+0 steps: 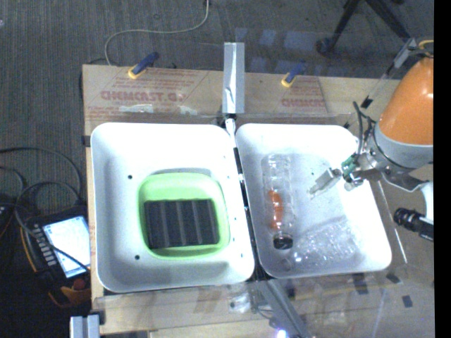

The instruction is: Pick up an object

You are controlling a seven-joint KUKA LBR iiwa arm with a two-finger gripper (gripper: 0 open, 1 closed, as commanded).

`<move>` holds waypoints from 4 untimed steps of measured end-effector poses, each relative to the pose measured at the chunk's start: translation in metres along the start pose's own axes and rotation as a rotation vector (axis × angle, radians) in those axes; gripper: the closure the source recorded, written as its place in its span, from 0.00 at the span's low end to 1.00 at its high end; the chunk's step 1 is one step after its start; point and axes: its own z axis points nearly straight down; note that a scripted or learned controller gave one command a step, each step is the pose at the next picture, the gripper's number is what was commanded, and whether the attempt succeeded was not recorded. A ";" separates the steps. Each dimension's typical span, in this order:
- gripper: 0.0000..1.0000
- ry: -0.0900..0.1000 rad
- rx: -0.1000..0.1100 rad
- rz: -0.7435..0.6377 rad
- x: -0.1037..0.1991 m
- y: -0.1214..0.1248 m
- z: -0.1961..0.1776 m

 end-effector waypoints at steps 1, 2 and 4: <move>0.00 0.004 0.002 -0.075 0.039 0.039 0.078; 0.00 -0.003 -0.017 -0.073 0.035 0.030 0.120; 1.00 0.001 0.003 0.089 0.051 0.094 0.047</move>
